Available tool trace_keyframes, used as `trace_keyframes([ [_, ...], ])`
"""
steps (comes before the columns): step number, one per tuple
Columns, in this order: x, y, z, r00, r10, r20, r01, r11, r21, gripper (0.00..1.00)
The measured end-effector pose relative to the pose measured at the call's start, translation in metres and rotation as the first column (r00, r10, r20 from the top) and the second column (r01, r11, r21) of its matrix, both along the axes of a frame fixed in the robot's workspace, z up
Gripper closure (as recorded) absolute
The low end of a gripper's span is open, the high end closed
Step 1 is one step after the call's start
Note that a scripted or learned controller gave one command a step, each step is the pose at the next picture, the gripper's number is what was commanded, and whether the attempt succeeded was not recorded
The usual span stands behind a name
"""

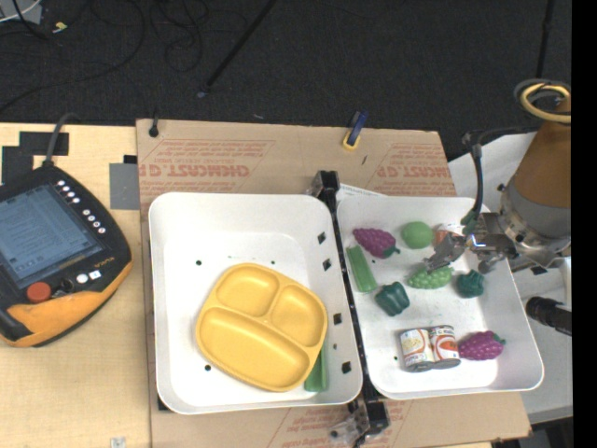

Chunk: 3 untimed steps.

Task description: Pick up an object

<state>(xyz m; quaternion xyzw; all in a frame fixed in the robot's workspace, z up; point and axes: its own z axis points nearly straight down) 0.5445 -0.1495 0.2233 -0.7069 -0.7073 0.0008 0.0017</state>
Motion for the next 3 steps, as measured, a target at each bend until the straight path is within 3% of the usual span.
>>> trace_keyframes([
  [1, 0.000, -0.001, 0.010, 1.000, -0.001, -0.002, 0.001, 1.000, 0.001, 1.00],
  [2, -0.005, 0.078, 0.059, 1.000, 0.006, 0.005, -0.006, 1.000, 0.000, 1.00],
  [3, -0.026, 0.050, 0.162, 1.000, -0.004, 0.012, 0.004, 1.000, -0.004, 1.00],
])
